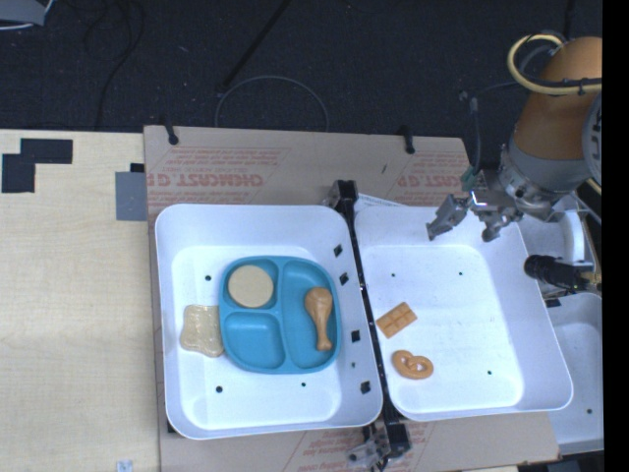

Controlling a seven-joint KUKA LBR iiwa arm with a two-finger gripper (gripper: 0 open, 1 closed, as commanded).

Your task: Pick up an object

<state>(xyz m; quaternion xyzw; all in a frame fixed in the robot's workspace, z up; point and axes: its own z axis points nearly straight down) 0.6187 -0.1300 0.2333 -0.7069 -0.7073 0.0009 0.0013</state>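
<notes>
The arm [552, 116] at the far right is grey with an orange band, a yellow cable looped over its top, and ends in a grey metal gripper [470, 222] with two dark fingers.

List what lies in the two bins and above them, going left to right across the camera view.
Bread slice → round cracker on the blue divided plate → drumstick → waffle piece → pretzel → gripper, open above the right bin's far edge.
</notes>
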